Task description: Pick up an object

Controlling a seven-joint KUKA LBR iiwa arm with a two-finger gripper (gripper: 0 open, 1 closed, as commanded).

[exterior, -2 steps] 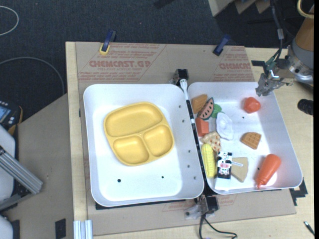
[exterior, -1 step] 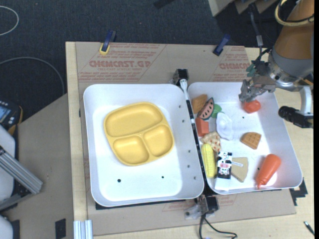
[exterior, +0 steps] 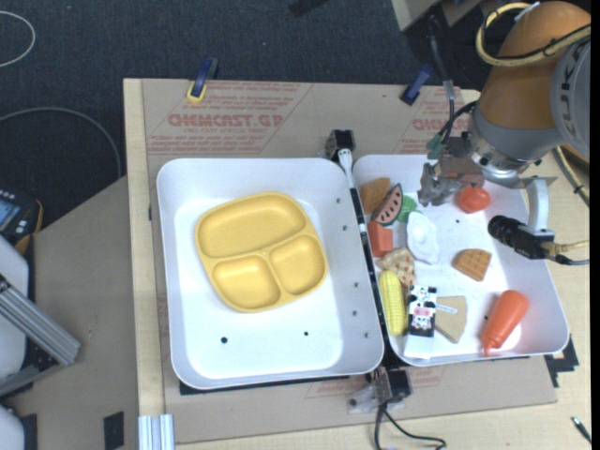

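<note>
Tomato (exterior: pixel 473 199) sits just beside hand (exterior: pixel 437 187) — right bin (exterior: pixel 548 298).

In my right bin (exterior: pixel 553 331) lie the pickable bits: a watermelon slice (exterior: pixel 387 202) near the left wall, a red tomato (exterior: pixel 473 199) toward the far edge, an orange carrot (exterior: pixel 503 319) tilted by the near right corner, and a corn cob (exterior: pixel 392 301) along the left wall.

Probably lab: clamped cardboard bench (exterior: pixel 281 111)
</note>
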